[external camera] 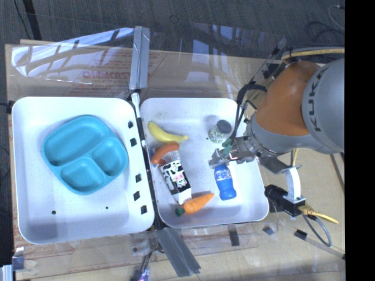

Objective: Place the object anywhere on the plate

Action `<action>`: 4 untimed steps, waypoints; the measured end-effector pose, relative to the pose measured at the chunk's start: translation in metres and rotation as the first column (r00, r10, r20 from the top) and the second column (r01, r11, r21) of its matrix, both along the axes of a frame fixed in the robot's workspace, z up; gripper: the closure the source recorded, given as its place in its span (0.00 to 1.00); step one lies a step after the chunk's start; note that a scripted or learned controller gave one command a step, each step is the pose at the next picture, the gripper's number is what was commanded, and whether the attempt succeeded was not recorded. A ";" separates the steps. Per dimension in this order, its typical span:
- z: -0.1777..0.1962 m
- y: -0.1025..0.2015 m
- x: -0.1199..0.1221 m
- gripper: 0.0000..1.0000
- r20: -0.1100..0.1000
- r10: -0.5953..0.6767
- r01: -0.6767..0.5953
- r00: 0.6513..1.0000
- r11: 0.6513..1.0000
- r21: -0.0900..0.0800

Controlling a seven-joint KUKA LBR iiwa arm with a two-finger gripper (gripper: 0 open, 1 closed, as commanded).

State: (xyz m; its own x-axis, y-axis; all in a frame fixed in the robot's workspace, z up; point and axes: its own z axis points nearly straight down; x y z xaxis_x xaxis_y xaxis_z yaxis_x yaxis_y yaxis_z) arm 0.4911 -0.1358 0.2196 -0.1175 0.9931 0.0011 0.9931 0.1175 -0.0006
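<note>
Over the right bin [252,206], the grey arm [304,116] with its orange band reaches in from the right, and its claw [225,157] hangs low above the bin floor, right at the top of a small blue bottle [225,182]. The bottle lies with its cap end toward the claw and its body pointing to the near side. Whether the claw touches the bottle or grips it cannot be told from this slant, nor how it is set, apart or together, since the wrist hides that part.

Just beyond the claw, on the far side, sits a small clear jar with a grey lid [220,129]. Toward the left of this bin lie a yellow banana [164,134], an orange-red piece [163,153] just nearer than it, a black-and-white carton [175,177], and, nearest of all, a carrot [197,203] with a green end.

The left bin [35,215] holds the blue plate [85,153], a three-part dish lying flat, well apart from the claw and from every object in the right bin. Both bins rest side by side on the worktop [70,63].
</note>
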 end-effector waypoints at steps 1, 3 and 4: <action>0.045 0.074 0.049 1.00 -0.001 0.169 -0.169 0.986 0.986 -0.001; -0.029 0.183 0.078 1.00 -0.005 0.324 -0.324 0.946 0.946 0.000; -0.029 0.183 0.078 0.00 -0.004 0.324 -0.324 0.946 0.946 0.000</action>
